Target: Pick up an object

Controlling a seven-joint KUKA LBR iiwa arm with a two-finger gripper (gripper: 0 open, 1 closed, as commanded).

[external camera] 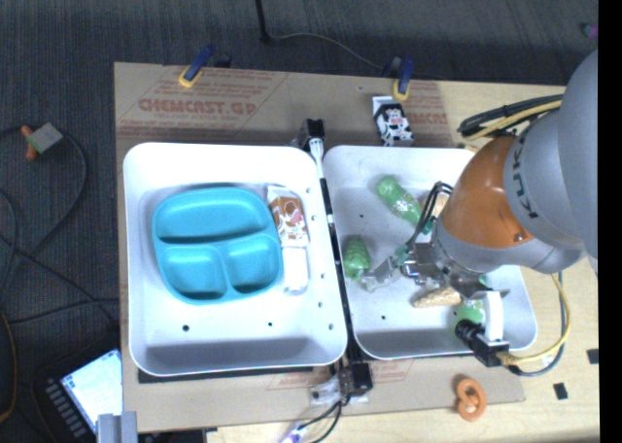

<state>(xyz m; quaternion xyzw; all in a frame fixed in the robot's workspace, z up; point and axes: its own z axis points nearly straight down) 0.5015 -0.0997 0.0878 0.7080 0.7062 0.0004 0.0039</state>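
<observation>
Tan object (434, 297) lay in right bin (362, 334), just under the gripper (420, 266); jaw state couldn't be told. Best to descend centred on it, avoiding the green pieces (357, 258) nearby.

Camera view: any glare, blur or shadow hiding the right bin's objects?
Camera view: soft overall, evenly lit, mild glare on the white right bin; the arm's bulk and shadow cover the tan object; both green objects are readable.
</observation>
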